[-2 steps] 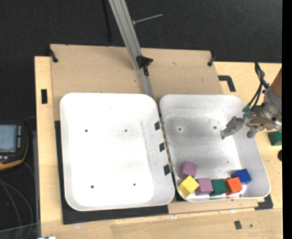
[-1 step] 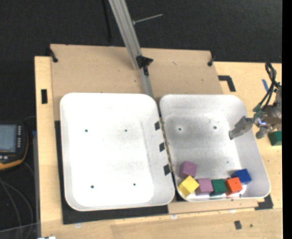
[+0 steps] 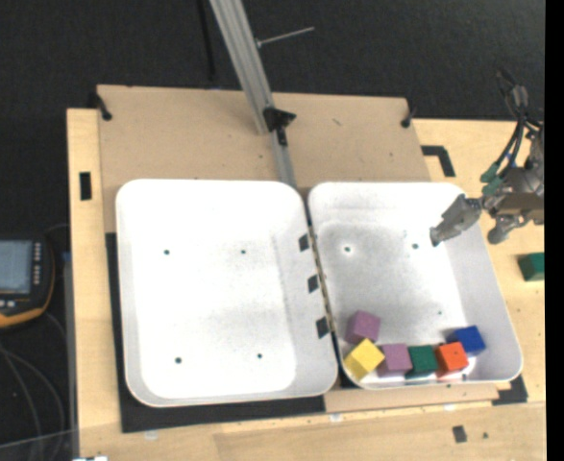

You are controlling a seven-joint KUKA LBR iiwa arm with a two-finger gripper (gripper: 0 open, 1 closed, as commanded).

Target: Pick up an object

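**Claw poised over the right bin, blocks gathered along the near wall**

A pale wooden counter (image 3: 80, 257), seen from above at a slant, carries two shallow white bins side by side. The left bin (image 3: 133, 286) has only a few small dark dots on its floor. The right bin (image 3: 483, 277) holds a cluster of small coloured blocks pressed along its near edge.

From the bin's near left corner toward its near right corner, the blocks run: a yellow block (image 3: 364, 357), a purple block (image 3: 363, 327) just behind it, a lighter purple block (image 3: 395, 358), a green block (image 3: 423, 359), an orange block (image 3: 452, 356), and a blue block (image 3: 468, 339) closest to the right wall. Most are touching their neighbours.

The claw (image 3: 450, 224) hangs over the far right part of the right bin, well apart from the blocks. One grey finger is visible, slanting down toward the bin floor. Whether the claw is open or closed cannot be told from this angle. Nothing is seen held in it.

The blocks look light, rigid and flat-sided, probably foam or wood, so they should tolerate a firm squeeze without damage. Smooth faces could slip if gripped at a corner, so taking hold across two opposite flat faces seems best. The purple block behind the row appears the easiest target, since it has free space on most sides. The ones in the row sit tight together and against the wall, leaving little room for fingers.

A small green object (image 3: 531, 267) sits on the counter beyond the right bin's right edge.
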